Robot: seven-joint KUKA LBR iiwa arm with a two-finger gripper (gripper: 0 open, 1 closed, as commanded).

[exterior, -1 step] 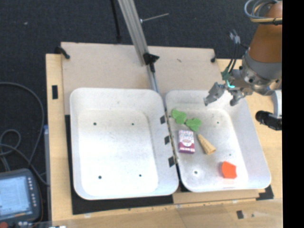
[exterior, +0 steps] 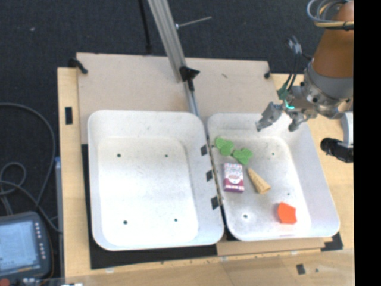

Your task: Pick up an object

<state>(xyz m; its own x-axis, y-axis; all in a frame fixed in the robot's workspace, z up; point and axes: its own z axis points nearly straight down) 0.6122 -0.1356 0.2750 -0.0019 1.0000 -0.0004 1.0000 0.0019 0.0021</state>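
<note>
The right bin holds two green pieces near its left wall, a purple and white carton below them, a tan wedge beside the carton, and an orange block towards the front. My gripper hangs over the bin's far edge, above and to the right of the green pieces. Its two fingers stand spread apart with nothing between them.
The left bin lies beside the right one. A slanted metal post rises from the bench behind the bins. A black part sticks out at the right bin's right side.
</note>
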